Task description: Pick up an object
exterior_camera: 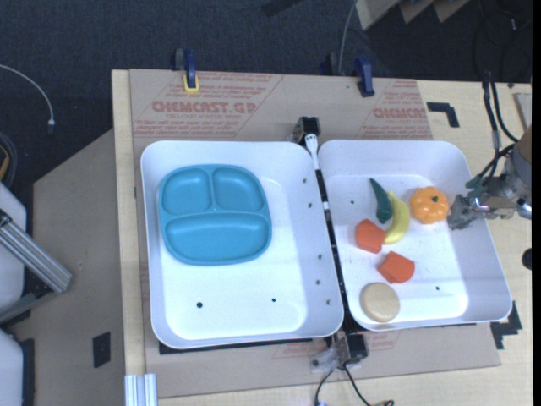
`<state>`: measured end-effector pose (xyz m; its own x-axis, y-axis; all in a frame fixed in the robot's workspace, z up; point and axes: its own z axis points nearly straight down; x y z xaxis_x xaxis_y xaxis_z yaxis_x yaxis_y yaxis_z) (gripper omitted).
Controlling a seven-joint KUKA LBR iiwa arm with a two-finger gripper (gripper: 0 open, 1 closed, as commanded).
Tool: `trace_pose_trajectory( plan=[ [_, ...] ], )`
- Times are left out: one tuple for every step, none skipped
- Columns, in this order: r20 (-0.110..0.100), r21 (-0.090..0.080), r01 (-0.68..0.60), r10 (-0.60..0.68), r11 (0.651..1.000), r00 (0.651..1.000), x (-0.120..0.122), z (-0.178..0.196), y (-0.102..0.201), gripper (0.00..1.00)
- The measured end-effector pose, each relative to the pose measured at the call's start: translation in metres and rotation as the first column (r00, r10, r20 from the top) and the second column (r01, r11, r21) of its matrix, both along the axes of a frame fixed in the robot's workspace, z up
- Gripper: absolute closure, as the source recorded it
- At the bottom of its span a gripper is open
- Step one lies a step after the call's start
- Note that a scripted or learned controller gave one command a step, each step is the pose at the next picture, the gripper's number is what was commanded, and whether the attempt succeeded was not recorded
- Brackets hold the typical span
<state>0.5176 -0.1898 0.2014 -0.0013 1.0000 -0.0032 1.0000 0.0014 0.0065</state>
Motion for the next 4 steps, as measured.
trace_pose_trajectory(
  plan=[
    [-0.003, 0.001, 0.000, 0.000, 1.000, 1.000, 0.001, 0.006, 0.000, 1.00],
    [-0.006, 0.005, -0.005, 0.005, 1.000, 1.000, 0.005, 0.015, 0.058, 1.00],
    [-0.007, 0.005, -0.004, 0.004, 1.000, 1.000, 0.001, 0.026, 0.108, 1.00],
    [-0.008, 0.006, -0.004, 0.004, 1.000, 1.000, -0.007, 0.035, 0.165, 1.00]
  ],
)
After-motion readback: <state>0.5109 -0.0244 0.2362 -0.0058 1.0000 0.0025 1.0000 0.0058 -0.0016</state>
